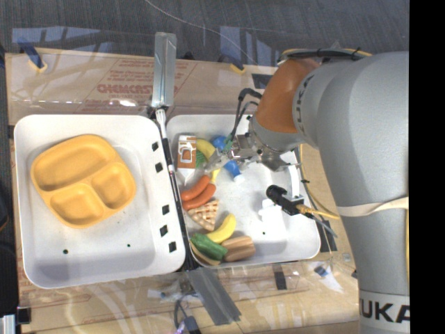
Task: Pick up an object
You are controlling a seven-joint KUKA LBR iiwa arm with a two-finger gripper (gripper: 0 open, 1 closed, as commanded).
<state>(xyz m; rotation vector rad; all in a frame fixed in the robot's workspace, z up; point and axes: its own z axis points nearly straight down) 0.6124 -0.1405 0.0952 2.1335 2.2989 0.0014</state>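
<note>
Low over the right bin (306, 239), gripper (233, 160) — grip unreadable, beside blue piece (232, 170), toy food (208, 214) below.

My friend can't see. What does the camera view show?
A grey robot arm reaches over the right bin, which holds toy food: a banana, a carrot and a pizza slice. The left bin holds a yellow divided plate.

The grey arm reaches leftward, its hand (233, 157) low, apparently angled down.
</note>
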